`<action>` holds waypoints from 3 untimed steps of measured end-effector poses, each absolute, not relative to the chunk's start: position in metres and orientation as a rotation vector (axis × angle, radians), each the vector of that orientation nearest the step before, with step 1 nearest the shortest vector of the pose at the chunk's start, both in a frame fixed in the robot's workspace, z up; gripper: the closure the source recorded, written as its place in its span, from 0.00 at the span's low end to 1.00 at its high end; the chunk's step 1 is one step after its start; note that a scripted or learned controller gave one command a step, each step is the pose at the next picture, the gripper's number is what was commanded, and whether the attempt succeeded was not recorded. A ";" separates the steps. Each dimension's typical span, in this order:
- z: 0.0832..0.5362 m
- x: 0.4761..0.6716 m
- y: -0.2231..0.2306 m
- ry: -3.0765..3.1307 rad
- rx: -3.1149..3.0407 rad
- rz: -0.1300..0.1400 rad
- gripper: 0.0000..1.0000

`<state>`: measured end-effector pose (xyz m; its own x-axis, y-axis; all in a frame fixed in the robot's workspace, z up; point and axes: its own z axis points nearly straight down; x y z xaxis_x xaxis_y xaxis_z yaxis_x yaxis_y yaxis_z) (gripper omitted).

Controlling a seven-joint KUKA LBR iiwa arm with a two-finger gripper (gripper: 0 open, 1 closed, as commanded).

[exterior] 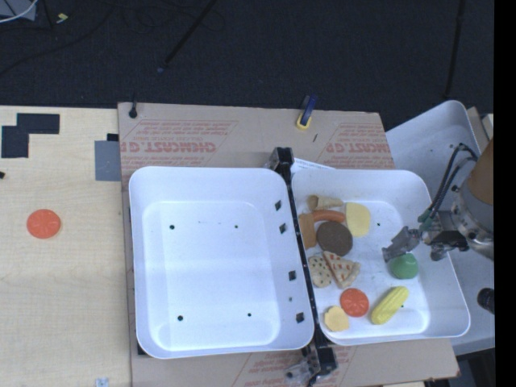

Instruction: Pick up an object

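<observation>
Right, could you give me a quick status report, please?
Gripper low in right bin, just above green ball. Nothing visibly held. Corn close by.

Robot lab: cardboard-covered bench (201, 139), white bins (153, 192), loose cables (193, 22)

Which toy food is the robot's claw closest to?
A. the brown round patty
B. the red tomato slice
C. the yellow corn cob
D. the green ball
D: the gripper hangs just above the green ball in the right bin.
</observation>
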<state>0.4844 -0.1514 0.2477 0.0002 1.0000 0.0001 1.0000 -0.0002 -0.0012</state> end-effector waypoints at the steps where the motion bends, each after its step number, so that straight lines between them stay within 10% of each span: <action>1: 0.169 0.527 -0.117 -2.220 -2.214 0.004 0.00; 2: 0.083 0.572 -0.089 -2.223 -2.218 0.001 0.00; 3: 0.088 0.588 -0.163 -2.220 -2.226 0.002 0.00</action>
